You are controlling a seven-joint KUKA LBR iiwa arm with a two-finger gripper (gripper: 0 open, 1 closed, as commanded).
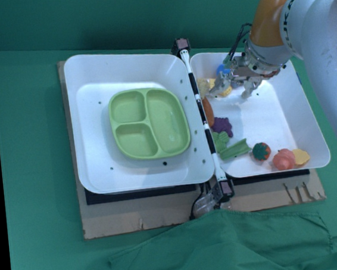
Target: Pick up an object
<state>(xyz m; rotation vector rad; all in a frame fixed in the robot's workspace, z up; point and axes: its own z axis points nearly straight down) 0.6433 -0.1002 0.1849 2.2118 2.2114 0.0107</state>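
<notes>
My gripper [237,87] hangs over the far left part of the right bin [280,110], with its fingers apart and nothing between them. A yellow toy food piece [220,88] lies just beside the left finger. Along the bin's left wall I see an orange-brown piece [209,113], purple grapes [222,126] and green vegetable pieces [234,149]. Near the front edge lie a small red fruit with a green top [260,150], an orange pumpkin [283,159] and a yellow slice [302,157].
The left bin [85,86] holds a light green divided plate [149,122]. A black-and-white divider bar [200,107] runs between the bins. Green cloth [216,246] is bunched at the front. The grey arm [331,84] covers the right side.
</notes>
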